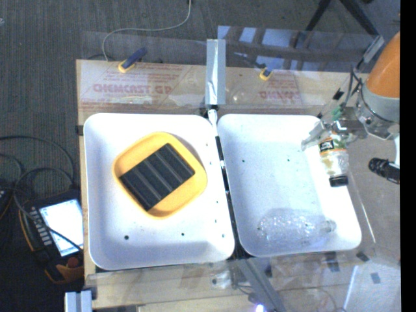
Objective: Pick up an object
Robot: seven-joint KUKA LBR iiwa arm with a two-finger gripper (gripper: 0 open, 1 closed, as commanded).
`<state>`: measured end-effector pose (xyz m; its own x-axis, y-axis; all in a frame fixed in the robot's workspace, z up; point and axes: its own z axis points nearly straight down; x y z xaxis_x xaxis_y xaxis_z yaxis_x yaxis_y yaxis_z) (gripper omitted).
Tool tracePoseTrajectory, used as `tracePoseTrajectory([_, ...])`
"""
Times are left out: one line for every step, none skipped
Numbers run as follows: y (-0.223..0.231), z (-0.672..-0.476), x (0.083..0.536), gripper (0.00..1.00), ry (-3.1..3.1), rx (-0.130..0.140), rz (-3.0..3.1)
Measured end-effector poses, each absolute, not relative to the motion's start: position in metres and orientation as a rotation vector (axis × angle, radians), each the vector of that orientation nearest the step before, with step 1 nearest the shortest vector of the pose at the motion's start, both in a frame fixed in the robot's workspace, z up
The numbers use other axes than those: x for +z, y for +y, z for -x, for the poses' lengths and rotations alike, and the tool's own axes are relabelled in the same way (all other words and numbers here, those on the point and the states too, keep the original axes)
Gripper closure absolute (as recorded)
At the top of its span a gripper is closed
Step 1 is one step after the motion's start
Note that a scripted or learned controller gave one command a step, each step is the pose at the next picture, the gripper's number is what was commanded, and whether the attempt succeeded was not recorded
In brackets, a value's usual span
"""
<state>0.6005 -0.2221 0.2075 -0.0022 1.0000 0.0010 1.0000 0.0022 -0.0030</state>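
Bins stand side by side on the bench [94, 77], both white and shallow. In the left bin [97, 239] lies a yellow dish [192, 188] with a black ribbed pad [158, 175] set in its hollow, the whole turned at a slant near the bin's middle. In the right bin [260, 148] a clear plastic bottle [294, 226] lies on its side close to the near wall, towards the right corner. The arm [389, 70] reaches in from the right, and its claw [320, 135] hangs over the far right corner of the right bin, well apart from the bottle. Whether the claw is open or closed cannot be told from this angle, and nothing can be seen gripped in it. A small screen [57, 223] lies on the floor left of the bench.
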Motion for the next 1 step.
tracePoseTrajectory([-0.1832, -0.5435, 0.1384, 0.0, -2.372, 0.002, 2.056])
